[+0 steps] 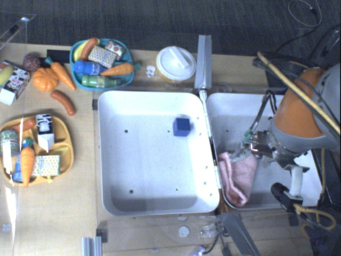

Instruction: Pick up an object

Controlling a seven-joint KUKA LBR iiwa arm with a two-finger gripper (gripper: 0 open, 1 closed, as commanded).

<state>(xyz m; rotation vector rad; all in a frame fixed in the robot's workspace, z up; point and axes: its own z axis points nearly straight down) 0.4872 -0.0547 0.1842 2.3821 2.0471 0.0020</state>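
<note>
Wooden bench (80, 196) carries two white bins side by side: left bin (154, 196), right bin (234, 103). Far edge: blue bowl (80, 81) of toy food, white lid (176, 63). Far-left corner: toy pumpkin (44, 79), carrot (64, 74), sausage (63, 102). Left edge: yellow tray (66, 143) of toy groceries.

We cannot resolve the end effector (254, 147): its tip is small and blurred against the pink cloth (238, 176). The arm (301, 116) covers much of the right bin (234, 108) and is cut off at the right edge. The left edge crops the yellow tray (64, 143).
</note>
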